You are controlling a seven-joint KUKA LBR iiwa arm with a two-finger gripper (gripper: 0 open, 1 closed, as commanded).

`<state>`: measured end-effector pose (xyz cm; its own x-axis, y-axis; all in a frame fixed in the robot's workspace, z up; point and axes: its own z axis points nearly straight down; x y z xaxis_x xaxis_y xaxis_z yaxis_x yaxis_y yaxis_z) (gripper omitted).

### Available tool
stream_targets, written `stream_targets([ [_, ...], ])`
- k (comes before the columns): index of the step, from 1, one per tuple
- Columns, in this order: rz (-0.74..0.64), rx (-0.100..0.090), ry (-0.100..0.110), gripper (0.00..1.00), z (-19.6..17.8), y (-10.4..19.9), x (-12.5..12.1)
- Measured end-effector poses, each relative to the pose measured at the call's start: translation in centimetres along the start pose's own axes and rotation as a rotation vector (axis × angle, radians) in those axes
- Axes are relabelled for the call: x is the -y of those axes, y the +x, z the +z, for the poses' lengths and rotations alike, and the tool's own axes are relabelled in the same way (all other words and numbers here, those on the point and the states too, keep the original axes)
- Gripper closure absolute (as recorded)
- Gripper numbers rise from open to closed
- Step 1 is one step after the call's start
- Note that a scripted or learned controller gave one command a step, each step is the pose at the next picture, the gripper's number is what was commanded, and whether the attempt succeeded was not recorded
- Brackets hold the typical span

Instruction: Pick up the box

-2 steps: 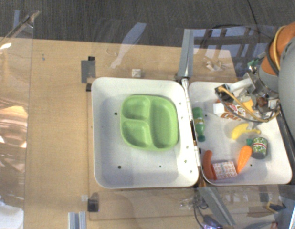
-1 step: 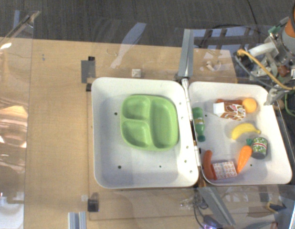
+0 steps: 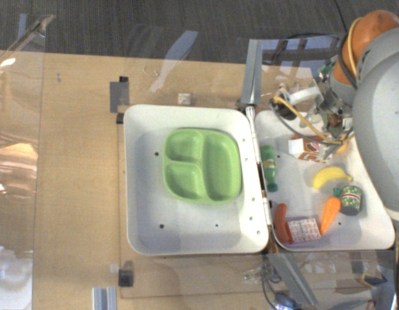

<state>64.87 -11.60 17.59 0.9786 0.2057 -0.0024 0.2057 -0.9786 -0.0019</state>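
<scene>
A small white and red-brown box (image 3: 303,148) lies in the upper part of the right bin (image 3: 379,237). My gripper (image 3: 330,136) hangs at the box's right end, low over it, with cables and wrist hardware around it. Whether it touches the box cannot be made out. The grey arm with its orange band (image 3: 362,41) reaches in from the upper right and hides the bin's right edge. A second, flat pink-red box (image 3: 303,228) lies near the bin's front edge.
The right bin also holds a green bottle (image 3: 269,167), a banana (image 3: 330,175), a carrot (image 3: 329,214), a green can (image 3: 350,198) and a red sausage (image 3: 281,222). In the left bin (image 3: 143,192) rests a green divided plate (image 3: 203,165).
</scene>
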Motion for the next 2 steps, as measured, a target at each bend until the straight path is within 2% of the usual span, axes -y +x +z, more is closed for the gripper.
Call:
stream_targets([
  [1, -0.026, -0.006, -0.002, 0.0, -9.8, -1.6, -1.2],
  [2, -0.092, 0.0, 0.0, 0.0, 2.4, 0.7, 1.3],
])
